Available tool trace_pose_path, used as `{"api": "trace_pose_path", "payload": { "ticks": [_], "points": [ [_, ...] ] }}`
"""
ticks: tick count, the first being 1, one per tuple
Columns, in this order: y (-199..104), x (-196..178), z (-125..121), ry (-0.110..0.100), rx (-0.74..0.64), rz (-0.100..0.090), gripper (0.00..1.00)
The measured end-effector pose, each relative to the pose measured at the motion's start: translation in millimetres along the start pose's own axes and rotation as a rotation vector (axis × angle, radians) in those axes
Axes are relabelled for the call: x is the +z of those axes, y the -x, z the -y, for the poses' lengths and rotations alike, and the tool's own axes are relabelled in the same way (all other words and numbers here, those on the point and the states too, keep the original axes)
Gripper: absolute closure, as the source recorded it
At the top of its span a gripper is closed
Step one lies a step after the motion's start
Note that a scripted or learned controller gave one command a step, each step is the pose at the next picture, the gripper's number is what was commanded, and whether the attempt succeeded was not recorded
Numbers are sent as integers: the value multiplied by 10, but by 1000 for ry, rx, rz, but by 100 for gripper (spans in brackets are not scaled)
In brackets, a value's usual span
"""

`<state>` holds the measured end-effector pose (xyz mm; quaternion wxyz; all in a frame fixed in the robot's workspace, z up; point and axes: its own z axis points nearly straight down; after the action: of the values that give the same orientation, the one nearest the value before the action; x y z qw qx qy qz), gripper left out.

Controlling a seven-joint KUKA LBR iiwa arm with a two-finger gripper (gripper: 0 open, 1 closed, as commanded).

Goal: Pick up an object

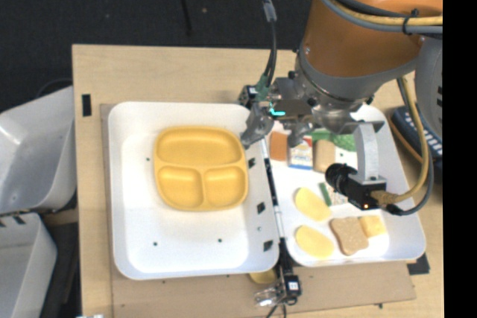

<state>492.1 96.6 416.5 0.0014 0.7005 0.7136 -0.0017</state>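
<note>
My gripper (277,127) hangs under the big orange wrist band, over the far left corner of the right bin (402,248), close to the divider between the two bins. Just below it lie a small orange-brown block (279,148) and a white carton with a red mark (301,155). A tan block (324,156) and a green piece (343,140) sit to their right. Nearer the front are two yellow ovals (311,203) (314,240), a bread slice (349,234) and a yellow cube (373,225). Nothing visibly hangs from the gripper.
The left bin (134,234) holds a yellow divided plate (201,166). A black cylindrical fitting with cables (352,187) juts over the right bin's middle. The arm's body covers the right bin's far side. The wooden bench edge (149,56) runs behind the bins.
</note>
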Motion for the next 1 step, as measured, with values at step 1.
{"api": "trace_pose_path", "payload": {
  "ticks": [1],
  "points": [
    [6,-108,-10,2,-6,1,100]
  ]
}}
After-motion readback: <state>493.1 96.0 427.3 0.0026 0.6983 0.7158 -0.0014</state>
